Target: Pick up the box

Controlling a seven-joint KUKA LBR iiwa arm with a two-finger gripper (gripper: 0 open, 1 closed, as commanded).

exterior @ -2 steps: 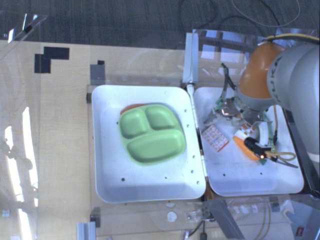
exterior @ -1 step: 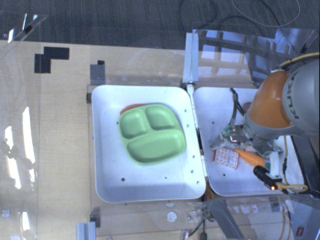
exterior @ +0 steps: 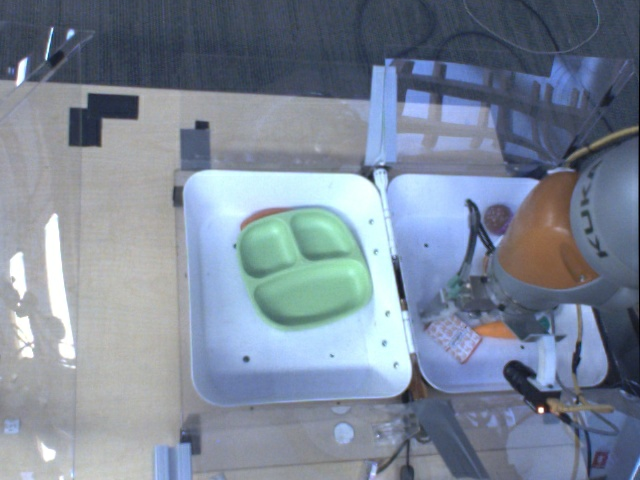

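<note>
The box (exterior: 455, 339) is a small flat pack with a red-and-white pattern, lying tilted near the front left of the right bin (exterior: 430, 208). My gripper (exterior: 468, 290) hangs low over that bin just behind the box, under the orange band of the arm (exterior: 545, 238). Whether the gripper touches the box is unclear from this slant. Nothing is lifted off the bin floor.
An orange item (exterior: 497, 331) lies right of the box, partly under the arm. A round brownish object (exterior: 497, 215) sits at the right bin's back. A small greenish thing (exterior: 452, 290) lies by the gripper. The left bin (exterior: 215, 358) holds a green divided tray (exterior: 303, 266).
</note>
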